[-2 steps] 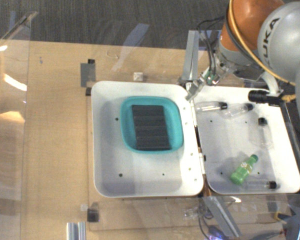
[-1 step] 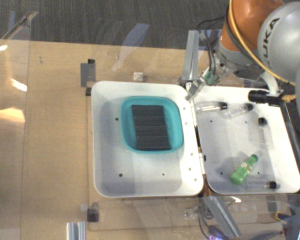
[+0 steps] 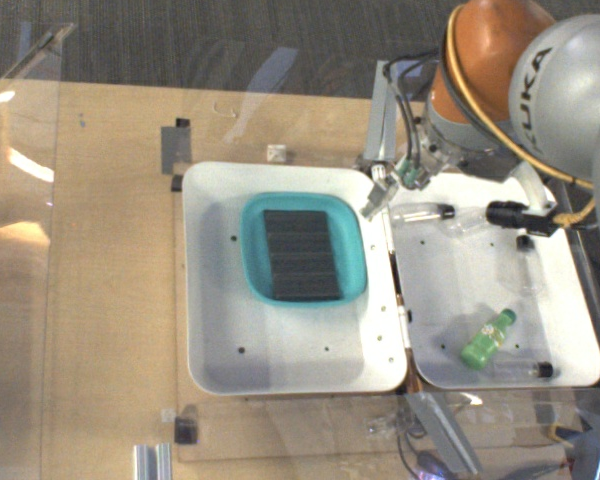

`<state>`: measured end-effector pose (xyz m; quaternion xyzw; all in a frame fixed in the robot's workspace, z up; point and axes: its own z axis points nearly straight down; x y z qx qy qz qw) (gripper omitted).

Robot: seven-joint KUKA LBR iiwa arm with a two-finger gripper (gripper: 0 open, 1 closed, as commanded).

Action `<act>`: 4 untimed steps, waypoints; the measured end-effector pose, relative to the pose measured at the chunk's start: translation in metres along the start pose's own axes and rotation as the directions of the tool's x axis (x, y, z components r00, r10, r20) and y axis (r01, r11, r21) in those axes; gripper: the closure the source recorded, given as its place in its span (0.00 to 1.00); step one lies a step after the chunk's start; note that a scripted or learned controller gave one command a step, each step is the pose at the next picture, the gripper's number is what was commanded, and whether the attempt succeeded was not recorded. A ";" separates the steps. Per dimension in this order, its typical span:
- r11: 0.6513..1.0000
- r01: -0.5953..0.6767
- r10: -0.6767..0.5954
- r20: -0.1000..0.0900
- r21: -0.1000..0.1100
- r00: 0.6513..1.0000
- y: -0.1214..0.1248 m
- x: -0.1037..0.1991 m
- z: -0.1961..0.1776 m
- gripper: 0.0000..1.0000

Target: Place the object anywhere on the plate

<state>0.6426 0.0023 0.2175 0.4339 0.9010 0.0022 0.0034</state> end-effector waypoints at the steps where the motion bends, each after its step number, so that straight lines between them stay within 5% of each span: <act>1: 1.000 0.005 -0.005 0.000 0.001 1.000 -0.019 0.016 0.025 0.00; 2: 1.000 0.027 -0.027 0.001 0.001 1.000 -0.006 -0.049 0.032 0.00; 4: 1.000 0.027 -0.027 0.001 0.001 1.000 -0.006 -0.049 0.031 0.00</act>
